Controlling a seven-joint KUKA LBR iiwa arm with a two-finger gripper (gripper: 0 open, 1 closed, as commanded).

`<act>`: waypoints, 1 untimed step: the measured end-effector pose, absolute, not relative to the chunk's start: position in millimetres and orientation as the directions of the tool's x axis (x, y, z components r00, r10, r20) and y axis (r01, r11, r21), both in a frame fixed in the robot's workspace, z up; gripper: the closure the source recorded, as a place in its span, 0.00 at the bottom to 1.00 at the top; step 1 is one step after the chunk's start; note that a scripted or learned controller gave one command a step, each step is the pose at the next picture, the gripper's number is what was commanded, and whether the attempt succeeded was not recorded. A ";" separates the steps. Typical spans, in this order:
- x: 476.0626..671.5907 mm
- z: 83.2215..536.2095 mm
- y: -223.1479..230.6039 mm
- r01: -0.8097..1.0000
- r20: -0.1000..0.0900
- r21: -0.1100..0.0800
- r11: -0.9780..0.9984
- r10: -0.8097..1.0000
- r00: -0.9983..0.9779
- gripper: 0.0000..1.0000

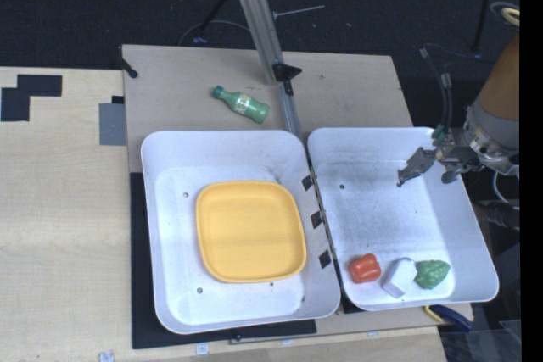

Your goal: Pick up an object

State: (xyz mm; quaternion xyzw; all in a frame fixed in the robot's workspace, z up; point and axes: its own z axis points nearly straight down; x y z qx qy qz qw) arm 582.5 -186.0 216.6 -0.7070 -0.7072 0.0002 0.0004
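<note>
Along the near edge of the right bin (373, 199) lie a red pepper-shaped object (365, 268), a small white-grey block (397, 277) and a green leafy object (432, 273), close together. My gripper (416, 167) hangs over the far right part of that bin, well away from the three objects. Its dark fingers point left and stand slightly apart, with nothing between them. The arm's orange band (507, 80) shows at the right edge.
The left bin (170, 157) holds a yellow square plate (251, 230). A green bottle (242, 103) lies on the bench behind the bins. A slanted aluminium bar (263, 21) stands behind the gap between the bins.
</note>
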 end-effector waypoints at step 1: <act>591.3 163.5 -181.5 1.000 0.001 -0.005 0.002 1.000 -0.002 0.00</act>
